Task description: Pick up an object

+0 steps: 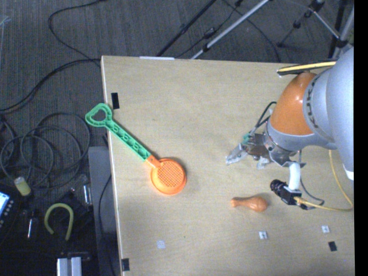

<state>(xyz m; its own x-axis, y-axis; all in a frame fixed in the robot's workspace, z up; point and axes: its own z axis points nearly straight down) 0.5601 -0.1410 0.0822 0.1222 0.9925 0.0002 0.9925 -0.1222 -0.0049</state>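
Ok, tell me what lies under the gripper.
Under the gripper shows only bare tan bench surface. The small orange gourd-shaped object lies apart, nearer the camera. Whatever sits beneath the grey and orange arm is covered.

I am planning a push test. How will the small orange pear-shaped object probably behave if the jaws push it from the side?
The small orange object looks rounded with one narrow end, so it may roll or pivot rather than slide straight. It seems small, so probably light.
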